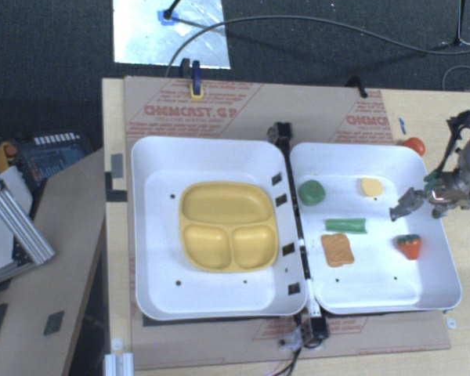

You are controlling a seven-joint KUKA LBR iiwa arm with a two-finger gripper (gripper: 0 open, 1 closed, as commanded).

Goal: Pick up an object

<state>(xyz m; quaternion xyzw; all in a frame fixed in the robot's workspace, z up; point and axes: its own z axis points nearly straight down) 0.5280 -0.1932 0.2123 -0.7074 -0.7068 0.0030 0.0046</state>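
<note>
Both white bins (211,151) look like smooth, slightly glossy plastic, as does the yellow divided tray (223,225) in the left one. The counter (251,104) under them is matt printed cardboard, and a shiny foil-like sheet (168,22) lies at the upper left of the frame on dark, rough carpet (47,53).

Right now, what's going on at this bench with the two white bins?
A robot arm reaches in from the right over the right bin, its gripper hanging near that bin's right side, above a red strawberry-like toy. Nothing is visibly held. The same bin has a green ball, a small yellow piece, a green bar and an orange toast-like slab. The left bin holds a yellow divided tray. No pick has happened yet.
</note>
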